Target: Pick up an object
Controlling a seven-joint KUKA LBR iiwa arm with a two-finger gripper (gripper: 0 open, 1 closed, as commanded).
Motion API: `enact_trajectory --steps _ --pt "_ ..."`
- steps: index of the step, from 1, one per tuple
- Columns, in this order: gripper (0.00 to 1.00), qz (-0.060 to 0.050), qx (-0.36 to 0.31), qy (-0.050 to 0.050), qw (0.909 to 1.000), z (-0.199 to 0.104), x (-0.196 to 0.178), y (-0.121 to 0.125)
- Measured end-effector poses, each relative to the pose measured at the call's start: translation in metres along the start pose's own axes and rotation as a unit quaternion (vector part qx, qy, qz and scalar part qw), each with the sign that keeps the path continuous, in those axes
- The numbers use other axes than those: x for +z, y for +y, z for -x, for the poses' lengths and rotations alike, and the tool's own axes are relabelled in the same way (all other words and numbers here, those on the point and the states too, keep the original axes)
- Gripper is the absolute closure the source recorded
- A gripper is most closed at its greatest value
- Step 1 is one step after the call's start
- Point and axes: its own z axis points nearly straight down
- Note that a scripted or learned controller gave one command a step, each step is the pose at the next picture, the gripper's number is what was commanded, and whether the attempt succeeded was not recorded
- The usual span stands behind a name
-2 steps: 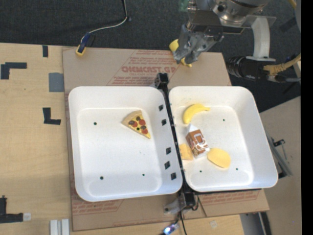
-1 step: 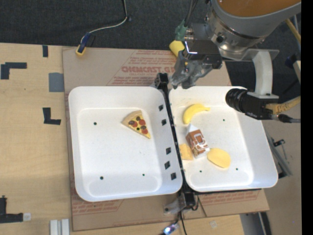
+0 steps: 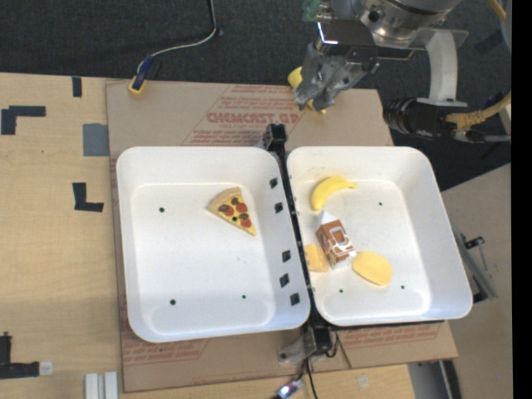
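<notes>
My gripper [image 3: 320, 96] hangs high over the cardboard behind the bins, just beyond the divider between them. A small yellow rounded thing [image 3: 294, 77] shows at its left side, and I cannot tell whether it is held. The left bin [image 3: 141, 248] holds a toy pizza slice [image 3: 233, 210]. In the right bin [image 3: 416, 223] lie a yellow banana [image 3: 330, 191], a brown and white packet [image 3: 335, 242], a flat yellow-orange piece [image 3: 316, 258] against the divider, and a yellow oval [image 3: 372, 268].
Both bins rest on a cardboard sheet [image 3: 208, 115] on the wooden bench. A yellow clip on a white cable [image 3: 138, 81] lies at the back left. The arm's wrist and hoses [image 3: 424, 115] stand over the back right.
</notes>
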Motion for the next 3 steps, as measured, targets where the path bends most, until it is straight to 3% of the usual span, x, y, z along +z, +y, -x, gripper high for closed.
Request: enact_trajectory --steps 1,2,3 --pt "1.0 -0.001 -0.002 0.001 1.0 0.0 -0.002 -0.062" --pt "1.0 0.0 0.0 0.0 1.0 0.016 0.0 0.0" --pt "1.0 -0.001 -0.002 0.001 1.0 0.002 -0.002 -0.062"
